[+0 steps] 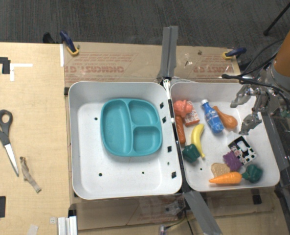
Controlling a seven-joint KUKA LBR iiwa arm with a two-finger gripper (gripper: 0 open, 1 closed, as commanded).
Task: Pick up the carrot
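Orange carrot (pixel 226 178) sits w/ bread slice (pixel 220 169) touching it; gripper (pixel 248 112), fingers spread and empty, could snag the bread instead.

One camera sits high above the bench and looks down at a slant. It is far enough back to see both white bins, the left bin (pixel 81 146) and the right bin (pixel 269 146), side by side. The arm (pixel 286 58) comes in from the right edge.
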